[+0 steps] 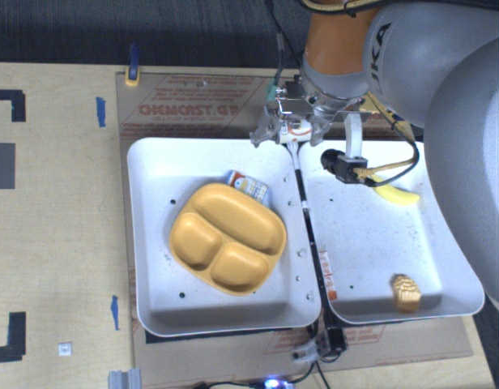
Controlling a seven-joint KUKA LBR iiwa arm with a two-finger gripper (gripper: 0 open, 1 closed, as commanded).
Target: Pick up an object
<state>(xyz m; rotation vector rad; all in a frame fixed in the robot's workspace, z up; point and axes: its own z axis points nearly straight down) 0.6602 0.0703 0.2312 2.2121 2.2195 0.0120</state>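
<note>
A yellow three-compartment dish (227, 237) lies in the left bin (148, 217). A small white, blue and orange packet (249, 187) pokes out from behind its far edge. In the right bin (371, 241) lie a yellow banana-shaped piece (397, 194) near the back and a small tan ridged piece (407, 292) near the front right corner. My gripper (287, 134) hangs over the back end of the divider between the bins, above them. It is open, and I see nothing held between its fingers.
The grey arm with its orange band (339, 23) covers the upper right, and a black plug with a yellow cable (347, 167) dangles over the back of the right bin. Cardboard (193, 104) lies behind the bins, and the wooden bench (55, 217) extends left.
</note>
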